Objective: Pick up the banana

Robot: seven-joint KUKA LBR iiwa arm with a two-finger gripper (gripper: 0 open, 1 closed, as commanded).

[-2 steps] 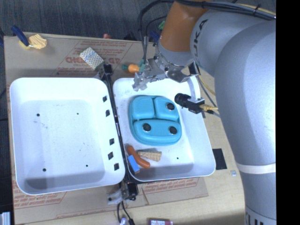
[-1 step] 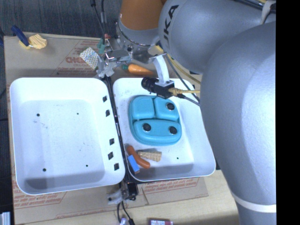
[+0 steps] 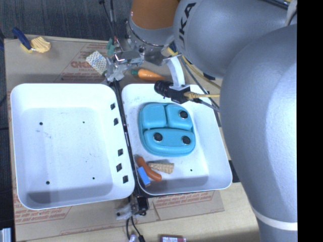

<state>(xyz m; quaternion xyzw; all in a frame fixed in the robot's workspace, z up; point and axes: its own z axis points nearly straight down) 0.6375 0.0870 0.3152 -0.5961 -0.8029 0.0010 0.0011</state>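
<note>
Camera view: claw low over the back rim where the two bins meet, open or closed impossible to tell. Banana hard to make out for certain; perhaps the pale yellow lump on the tabletop, back left, well apart from claw. Blue tray inside right bin.

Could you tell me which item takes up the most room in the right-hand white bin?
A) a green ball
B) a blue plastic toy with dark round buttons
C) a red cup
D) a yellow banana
B: the blue plastic toy with dark round buttons lies in the middle of the right bin, far larger than the small orange and tan pieces near the bin's front edge.
</note>
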